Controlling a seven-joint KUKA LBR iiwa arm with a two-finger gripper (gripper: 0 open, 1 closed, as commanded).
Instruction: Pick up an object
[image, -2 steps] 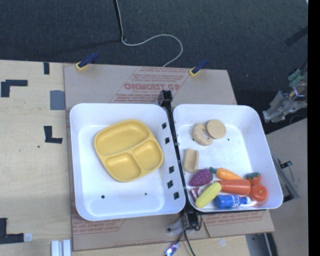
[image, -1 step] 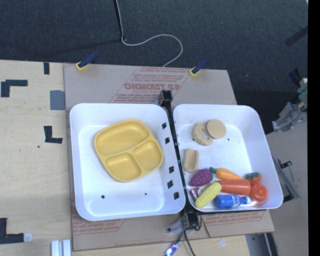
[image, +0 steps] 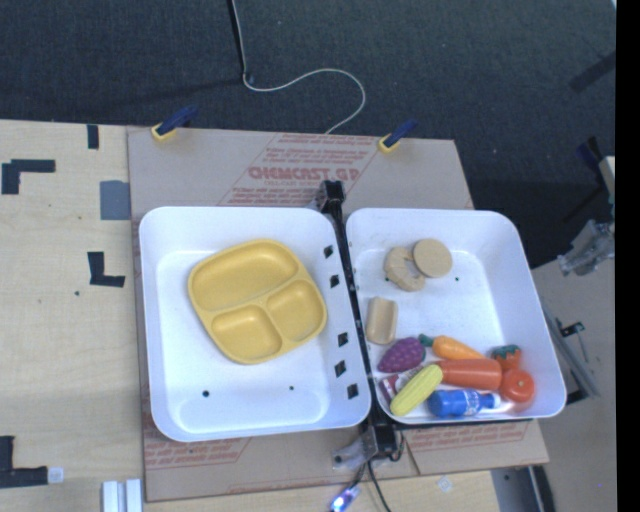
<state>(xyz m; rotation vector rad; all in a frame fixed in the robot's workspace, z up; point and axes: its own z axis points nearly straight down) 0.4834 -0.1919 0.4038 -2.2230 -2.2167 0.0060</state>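
Here, a yellow plate (image: 258, 300) lies in the left bin (image: 165, 330). In the right bin (image: 500, 255), cookies (image: 418, 263) sit far. Grapes (image: 402, 353), corn (image: 416, 389), a carrot (image: 458, 349) and a tomato (image: 517, 385) sit near. Past it hangs the gripper (image: 588, 250), too blurry to tell how wide.

1. We log the arm (image: 588, 250) at the far right edge of the view, about mid-height. What we see of it is a small, pale grey piece with angular, metallic-looking outlines.
2. The piece slants slightly, its lower end pointing left into the view.
3. A second pale sliver (image: 606, 172) sits above it on the same edge. We cannot tell which link it belongs to.
4. We cannot tell whether the grey piece is wrist or end effector.
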